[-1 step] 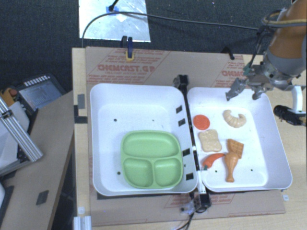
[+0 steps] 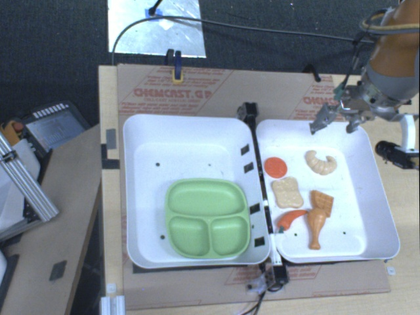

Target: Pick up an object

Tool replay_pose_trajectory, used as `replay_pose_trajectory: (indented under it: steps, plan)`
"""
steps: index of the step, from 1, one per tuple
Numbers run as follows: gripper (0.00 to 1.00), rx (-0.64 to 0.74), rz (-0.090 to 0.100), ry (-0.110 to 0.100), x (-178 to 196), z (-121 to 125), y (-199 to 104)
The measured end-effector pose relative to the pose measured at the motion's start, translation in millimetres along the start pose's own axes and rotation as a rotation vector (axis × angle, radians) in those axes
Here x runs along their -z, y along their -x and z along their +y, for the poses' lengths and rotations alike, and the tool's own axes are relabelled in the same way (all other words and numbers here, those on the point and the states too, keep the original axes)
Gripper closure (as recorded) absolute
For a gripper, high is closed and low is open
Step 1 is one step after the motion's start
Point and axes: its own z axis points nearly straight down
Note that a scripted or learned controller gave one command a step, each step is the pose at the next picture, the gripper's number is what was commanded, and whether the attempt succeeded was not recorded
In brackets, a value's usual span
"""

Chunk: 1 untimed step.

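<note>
Drumstick (image 2: 317, 219) upright lengthwise, bone end nearest.

Legible markings are confined to the cardboard sheet (image 2: 216, 84) lying under the two bins on the desk. Red block lettering along its far edge, above the left bin, reads approximately "CHEMCAST GP". A second red print of similar style sits on the same sheet above the right bin; it is partly covered and too faint to read. Further red print at the sheet's near edge is also unreadable.
</note>
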Motion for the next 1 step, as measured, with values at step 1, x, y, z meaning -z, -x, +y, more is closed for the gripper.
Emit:
replay_pose_trajectory:
  steps: [1]
  plan:
    - [0.0,-0.002,0.0,-0.003,-61.3,-3.5,2.0]
